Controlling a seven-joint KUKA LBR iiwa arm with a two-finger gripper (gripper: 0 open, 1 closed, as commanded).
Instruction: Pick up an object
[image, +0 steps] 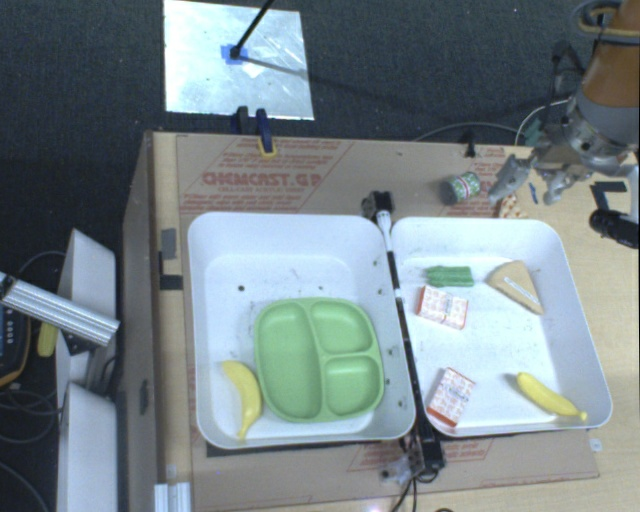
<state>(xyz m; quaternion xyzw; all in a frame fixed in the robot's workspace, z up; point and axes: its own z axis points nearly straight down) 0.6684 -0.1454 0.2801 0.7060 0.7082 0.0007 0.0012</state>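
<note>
My gripper (533, 184) hangs at the upper right, above the bench just past the far rim of the right bin (570, 270). Its fingers (510, 180) are spread open with nothing between them. Below it in the right bin lie a green block (447, 275), a tan sandwich wedge (516, 286), a red-and-white carton (442, 307), a second carton (451, 395) near the front, and a yellow banana (548, 395) at the front right.
The left bin (230, 250) holds a green divided plate (320, 358) and a banana (243, 397). A small tin can (463, 186) lies on the bench left of the gripper. A black clamp (379, 205) sits where the bins meet.
</note>
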